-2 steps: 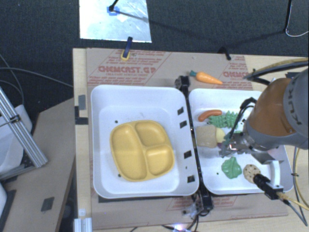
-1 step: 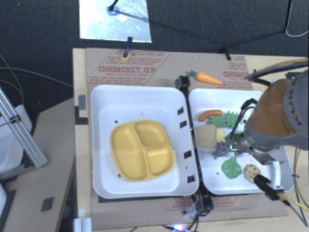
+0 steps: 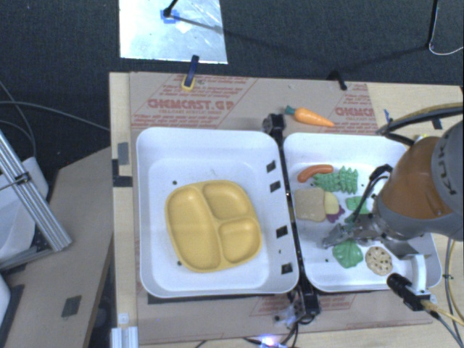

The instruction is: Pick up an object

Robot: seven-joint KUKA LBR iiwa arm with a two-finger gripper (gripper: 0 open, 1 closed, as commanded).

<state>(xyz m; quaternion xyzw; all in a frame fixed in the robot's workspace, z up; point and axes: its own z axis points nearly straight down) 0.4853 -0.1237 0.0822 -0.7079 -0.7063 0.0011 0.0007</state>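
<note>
On the worktop [image 3: 217,96], the pincer [image 3: 339,236] is lowered among toy foods; its state cannot be told; a grasp is needed.

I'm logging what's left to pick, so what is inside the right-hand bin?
In the right bin: a red sausage, spiky green toy, tan slice, purple piece, green leaf and cookie. The arm covers the bin's right part, so anything beneath is hidden.

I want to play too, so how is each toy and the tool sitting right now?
Yellow plastic divided plate: flat in left white bin.
Orange toy carrot: outside, on cardboard.
Red toy sausage: lying in right bin.
Round speckled cookie: lying flat.
Tool: lowered over the food.
</note>
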